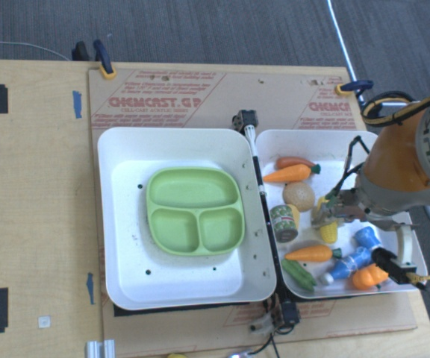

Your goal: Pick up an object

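The right bin [416,263] holds several toy foods. At its back lies an orange carrot [288,174] with a red piece [295,162] behind it. A beige ball [299,195] and a small green-labelled can [282,223] sit near the left wall. A second carrot [310,254], a green pod [298,274], blue pieces [355,252] and an orange fruit [369,277] lie at the front. My gripper [325,215] hangs low in the middle of this bin, just above a yellow piece [328,234] and right of the beige ball. The wrist hides what lies under it.
The left bin [118,200] carries a green three-compartment plate [195,209]. A metal clamp [245,119] stands at the back where the two bins meet. My grey and orange arm [402,162] covers the right bin's back right corner.
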